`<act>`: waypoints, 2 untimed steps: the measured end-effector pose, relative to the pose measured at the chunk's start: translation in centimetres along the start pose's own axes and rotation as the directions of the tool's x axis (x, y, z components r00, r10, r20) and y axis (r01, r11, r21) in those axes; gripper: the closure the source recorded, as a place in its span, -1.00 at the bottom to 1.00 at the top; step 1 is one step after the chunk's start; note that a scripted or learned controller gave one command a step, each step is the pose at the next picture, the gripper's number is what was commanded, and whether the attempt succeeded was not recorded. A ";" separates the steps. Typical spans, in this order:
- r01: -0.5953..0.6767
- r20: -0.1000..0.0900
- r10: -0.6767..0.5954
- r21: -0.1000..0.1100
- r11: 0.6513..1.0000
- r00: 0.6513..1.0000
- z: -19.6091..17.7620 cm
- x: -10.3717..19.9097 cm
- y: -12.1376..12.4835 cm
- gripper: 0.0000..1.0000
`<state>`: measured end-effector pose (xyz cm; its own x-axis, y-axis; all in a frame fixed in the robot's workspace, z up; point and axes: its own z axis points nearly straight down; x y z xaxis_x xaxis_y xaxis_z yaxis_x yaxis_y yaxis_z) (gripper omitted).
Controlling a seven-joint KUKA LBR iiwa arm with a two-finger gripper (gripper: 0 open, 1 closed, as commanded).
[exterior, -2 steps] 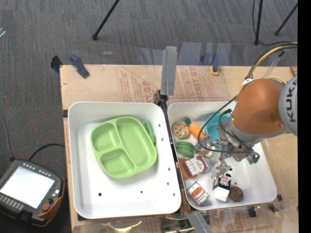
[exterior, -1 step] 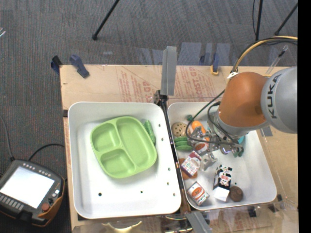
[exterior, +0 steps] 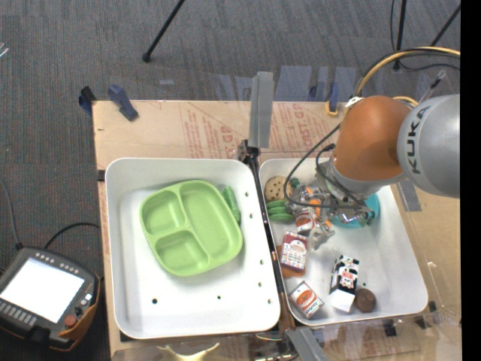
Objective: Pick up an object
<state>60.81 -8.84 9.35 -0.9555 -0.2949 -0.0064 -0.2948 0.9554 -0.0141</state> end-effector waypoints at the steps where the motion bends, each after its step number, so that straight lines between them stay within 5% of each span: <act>1: -0.214 0.006 0.215 -0.008 0.977 0.977 0.0 1.6 0.8 -1.00; 2: -0.221 0.033 0.221 -0.003 0.975 0.975 -0.5 11.2 3.5 -1.00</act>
